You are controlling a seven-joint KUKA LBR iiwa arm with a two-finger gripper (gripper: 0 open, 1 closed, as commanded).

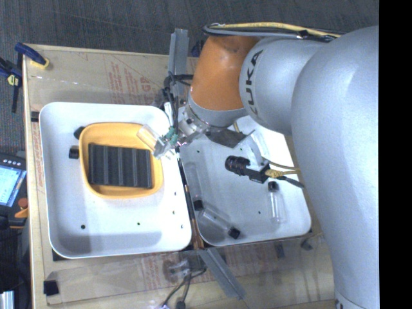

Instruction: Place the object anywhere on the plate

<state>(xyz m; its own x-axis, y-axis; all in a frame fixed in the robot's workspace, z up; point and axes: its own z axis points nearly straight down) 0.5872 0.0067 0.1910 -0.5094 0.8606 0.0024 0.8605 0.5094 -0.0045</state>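
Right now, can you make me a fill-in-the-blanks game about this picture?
1. The yellow plate with the dark ridged middle lies in the ____ white bin.
2. The band above the grey arm's wrist is ____.
3. The gripper is at the plate's ____ edge.

Missing words: left; orange; right

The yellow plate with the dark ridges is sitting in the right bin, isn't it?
Not quite. The camera view shows the yellow plate with the dark ridges sitting in the left bin, not the right one. The right bin holds small clear and black items instead, and the gripper is over the plate's right edge.
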